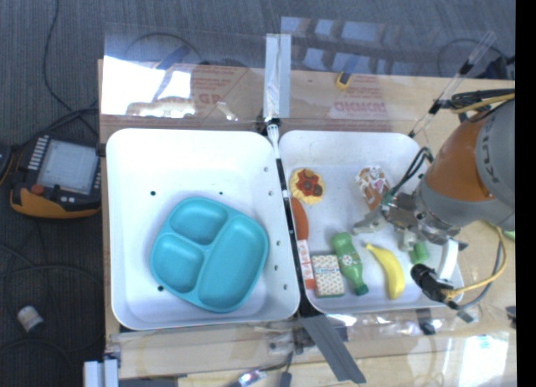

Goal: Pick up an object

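Note:
My gripper [378,214] hangs low over the middle of the right bin [335,144], reaching in from the right on the grey arm with the orange band. Its fingers look spread, so it is open with nothing between them. A pink and white toy [372,182] lies just behind it. A yellow banana [387,270] and a green bottle [348,263] lie just in front. A small green piece [419,252] sits partly under the wrist.
Along the right bin's left side lie a pizza slice [307,184], an orange sausage [300,221] and a small box [327,276]. The left bin [134,167] holds a teal divided plate [210,253]. Cables trail from the arm at the right.

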`<state>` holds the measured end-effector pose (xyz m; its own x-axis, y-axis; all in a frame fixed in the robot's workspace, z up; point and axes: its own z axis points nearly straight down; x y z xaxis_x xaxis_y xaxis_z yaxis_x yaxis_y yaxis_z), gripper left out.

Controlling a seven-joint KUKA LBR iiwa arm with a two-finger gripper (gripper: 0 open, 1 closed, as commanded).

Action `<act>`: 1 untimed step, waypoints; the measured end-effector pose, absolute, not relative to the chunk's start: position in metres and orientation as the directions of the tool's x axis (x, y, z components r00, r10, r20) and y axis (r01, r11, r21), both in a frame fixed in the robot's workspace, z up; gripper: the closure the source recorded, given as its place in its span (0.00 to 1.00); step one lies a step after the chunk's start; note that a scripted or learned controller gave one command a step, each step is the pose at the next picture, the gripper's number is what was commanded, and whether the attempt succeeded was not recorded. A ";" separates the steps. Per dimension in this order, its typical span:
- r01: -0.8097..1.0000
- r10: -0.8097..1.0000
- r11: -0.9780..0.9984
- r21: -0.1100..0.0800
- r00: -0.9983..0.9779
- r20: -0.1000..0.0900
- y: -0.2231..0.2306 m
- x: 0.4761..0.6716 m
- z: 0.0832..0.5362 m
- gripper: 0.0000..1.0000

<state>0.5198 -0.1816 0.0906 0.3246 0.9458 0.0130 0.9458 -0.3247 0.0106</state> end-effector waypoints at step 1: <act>0.957 0.957 -0.289 0.010 0.289 0.000 -0.175 0.598 0.088 0.00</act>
<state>0.5978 -0.1749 0.0882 0.2893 0.9572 -0.0004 0.9572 -0.2893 0.0102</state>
